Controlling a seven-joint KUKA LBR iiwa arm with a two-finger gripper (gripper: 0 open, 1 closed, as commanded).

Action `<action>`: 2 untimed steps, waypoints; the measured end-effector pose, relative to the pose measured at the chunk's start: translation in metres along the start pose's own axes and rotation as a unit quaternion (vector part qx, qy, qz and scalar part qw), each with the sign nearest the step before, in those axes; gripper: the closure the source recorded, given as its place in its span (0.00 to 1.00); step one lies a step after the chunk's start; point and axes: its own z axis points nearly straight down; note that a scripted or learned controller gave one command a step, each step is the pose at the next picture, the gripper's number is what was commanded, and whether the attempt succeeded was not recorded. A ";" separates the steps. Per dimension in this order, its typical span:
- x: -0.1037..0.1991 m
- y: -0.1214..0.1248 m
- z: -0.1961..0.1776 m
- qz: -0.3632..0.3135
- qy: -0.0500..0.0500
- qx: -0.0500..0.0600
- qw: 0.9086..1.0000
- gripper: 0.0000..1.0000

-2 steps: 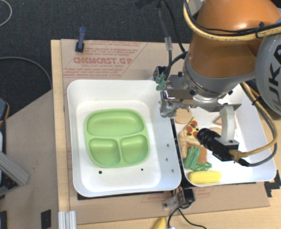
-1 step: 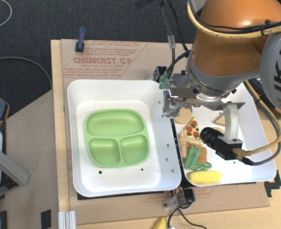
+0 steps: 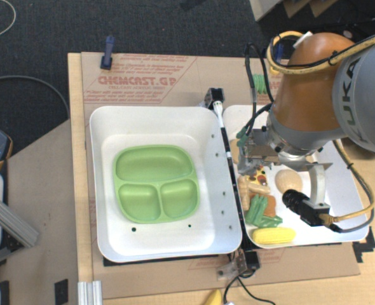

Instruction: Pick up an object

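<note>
Small green plastic bean-shaped toy (image 3: 261,210) lies crowded among neighbours; we cannot tell the gripper's (image 3: 254,164) jaw state, and we risk snagging two.

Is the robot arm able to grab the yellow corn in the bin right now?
Probably yes. The yellow corn lies at the near edge of the right bin with nothing on top of it. The arm hangs over the same bin, so it looks close enough. The green beans beside it might get bumped.
</note>
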 end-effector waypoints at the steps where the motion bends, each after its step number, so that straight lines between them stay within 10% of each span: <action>1: 0.047 0.152 0.050 -0.007 0.002 -0.009 1.000 1.00; 2: 0.121 0.161 0.166 -0.008 0.003 -0.004 1.000 1.00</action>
